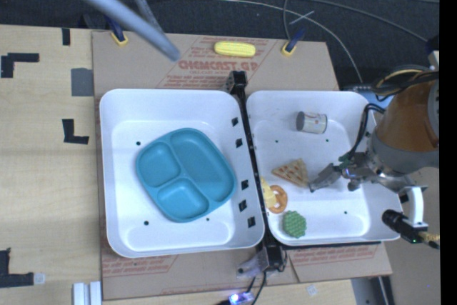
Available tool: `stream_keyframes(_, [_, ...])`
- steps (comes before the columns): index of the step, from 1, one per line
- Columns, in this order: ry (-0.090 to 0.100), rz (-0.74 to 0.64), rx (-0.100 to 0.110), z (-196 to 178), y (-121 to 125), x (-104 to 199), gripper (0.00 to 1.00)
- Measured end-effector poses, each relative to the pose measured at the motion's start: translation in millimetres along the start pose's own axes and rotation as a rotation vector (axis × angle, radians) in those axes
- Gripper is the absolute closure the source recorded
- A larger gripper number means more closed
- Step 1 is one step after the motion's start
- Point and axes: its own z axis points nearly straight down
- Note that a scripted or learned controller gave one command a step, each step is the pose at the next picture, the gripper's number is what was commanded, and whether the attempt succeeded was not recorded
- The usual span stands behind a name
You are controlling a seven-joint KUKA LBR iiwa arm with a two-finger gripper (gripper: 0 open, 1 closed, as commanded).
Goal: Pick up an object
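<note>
The shallow white left bin [118, 153] holds a blue three-compartment plastic plate [186, 173]. The shallow white right bin [343, 105] holds a tan waffle wedge [290, 172], a grey cylinder [311, 122], a green knobbly ball [294, 224] and an orange ring [276, 198]. The two-finger gripper [335, 178] hovers open just beside the waffle, gripping nothing

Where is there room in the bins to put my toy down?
Left bin: bare strips all around the blue tray, widest along the top. Right bin: bare floor left of the grey cup. It is crowded lower down, where the cracker, pretzel, green piece and gripper sit.
</note>
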Motion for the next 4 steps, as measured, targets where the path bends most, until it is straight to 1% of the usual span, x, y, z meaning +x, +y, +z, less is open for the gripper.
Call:
stream_keyframes(1, [-0.003, -0.002, -0.006, 44, 0, 0, 0.00])
stream_keyframes(2, [-0.005, -0.001, -0.010, 31, 1, -1, 1.00])
stream_keyframes(3, [-0.002, -0.001, -0.008, -13, -2, -6, 1.00])
stream_keyframes(4, [-0.002, -0.003, -0.009, -67, 8, -3, 1.00])
